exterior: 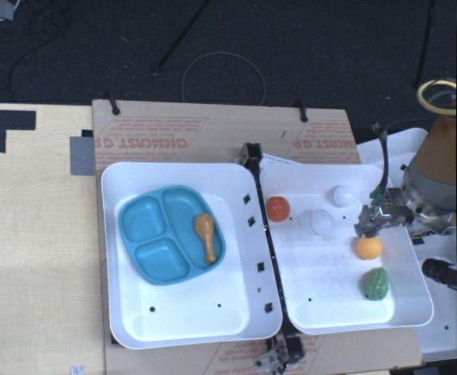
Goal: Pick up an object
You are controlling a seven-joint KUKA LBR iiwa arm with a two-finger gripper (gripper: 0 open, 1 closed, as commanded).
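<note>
The end effector (371, 223) hovers at the right bin's (345, 319) right edge, just above the orange ball (368, 248); its opening I cannot tell. Best to centre over the ball, then descend straight.

2 white bins (181, 330). 1 blue divided tray (151, 229), 1 drumstick (205, 237). 2 white balls (344, 195), 1 red ball (278, 208), 1 orange ball (369, 248), 1 green lumpy item (376, 284).
</note>
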